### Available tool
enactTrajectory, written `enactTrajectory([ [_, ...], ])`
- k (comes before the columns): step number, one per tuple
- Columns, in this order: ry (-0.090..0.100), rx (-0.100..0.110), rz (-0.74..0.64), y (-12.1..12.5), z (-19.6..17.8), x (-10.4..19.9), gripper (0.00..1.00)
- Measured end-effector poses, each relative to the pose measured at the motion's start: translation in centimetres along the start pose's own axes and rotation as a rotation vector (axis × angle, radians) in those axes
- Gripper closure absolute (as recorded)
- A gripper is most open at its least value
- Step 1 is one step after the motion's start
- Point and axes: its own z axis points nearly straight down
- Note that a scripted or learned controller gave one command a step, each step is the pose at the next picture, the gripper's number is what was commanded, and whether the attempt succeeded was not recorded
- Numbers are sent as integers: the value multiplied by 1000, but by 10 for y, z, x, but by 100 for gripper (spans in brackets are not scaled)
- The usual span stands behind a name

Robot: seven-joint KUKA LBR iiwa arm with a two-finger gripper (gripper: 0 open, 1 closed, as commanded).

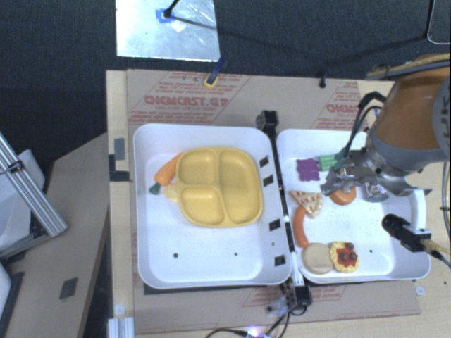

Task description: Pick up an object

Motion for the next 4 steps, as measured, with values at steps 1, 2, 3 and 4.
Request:
enactTrajectory([
  [1, 0, 3, 1, 6, 14, 59, 100],
  [2, 0, 2, 2, 11, 14, 102, 100],
  [3, -1, 1, 5, 6, 3, 109, 100],
  [4, -2, 3, 11, 2, 14, 95, 100],
])
